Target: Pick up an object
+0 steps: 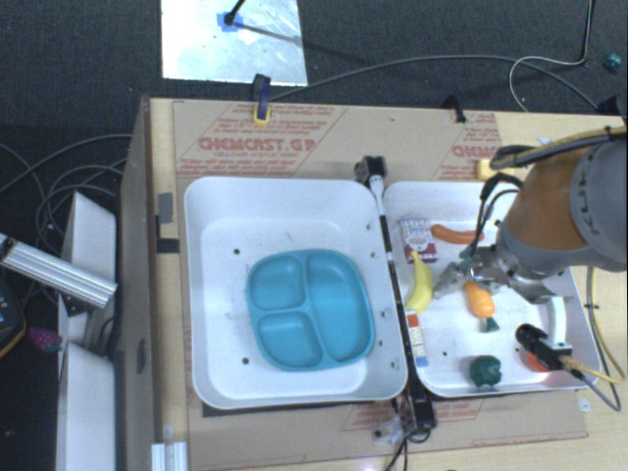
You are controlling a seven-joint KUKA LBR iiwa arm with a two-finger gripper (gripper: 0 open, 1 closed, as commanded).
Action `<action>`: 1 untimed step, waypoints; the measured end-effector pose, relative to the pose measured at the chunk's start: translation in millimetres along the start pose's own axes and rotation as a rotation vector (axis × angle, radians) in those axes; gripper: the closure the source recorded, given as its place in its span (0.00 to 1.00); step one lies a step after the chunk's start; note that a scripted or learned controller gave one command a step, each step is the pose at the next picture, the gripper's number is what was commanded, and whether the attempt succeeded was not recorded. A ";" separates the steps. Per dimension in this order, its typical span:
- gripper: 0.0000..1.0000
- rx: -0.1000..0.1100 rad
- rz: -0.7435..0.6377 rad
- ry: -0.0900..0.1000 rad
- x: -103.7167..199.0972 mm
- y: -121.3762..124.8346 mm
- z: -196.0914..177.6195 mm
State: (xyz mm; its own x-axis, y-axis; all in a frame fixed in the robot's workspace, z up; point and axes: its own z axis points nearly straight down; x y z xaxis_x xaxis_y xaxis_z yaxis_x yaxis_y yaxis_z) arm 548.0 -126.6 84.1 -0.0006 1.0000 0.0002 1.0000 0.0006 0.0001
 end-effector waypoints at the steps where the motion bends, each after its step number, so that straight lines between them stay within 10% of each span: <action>1: 1.00 -0.003 -0.001 0.000 0.1 1.0 -10.7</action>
